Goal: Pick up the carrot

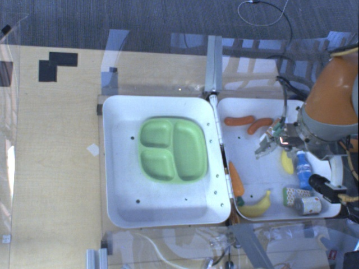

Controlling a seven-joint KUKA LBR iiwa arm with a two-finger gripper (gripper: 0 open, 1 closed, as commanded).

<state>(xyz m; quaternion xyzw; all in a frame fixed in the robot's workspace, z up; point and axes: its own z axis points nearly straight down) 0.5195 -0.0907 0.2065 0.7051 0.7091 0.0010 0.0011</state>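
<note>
The carrot is a slim orange piece lying lengthwise against the left wall of the right bin, just above a yellow banana. My gripper hangs over the middle of the right bin, up and to the right of the carrot and well apart from it. Its metal fingers are spread, with nothing between them. The grey arm with its orange band comes in from the right.
Two reddish sausages lie at the back of the right bin. A yellow piece, a blue bottle and a can sit at its right side. The left bin holds a green divided plate.
</note>
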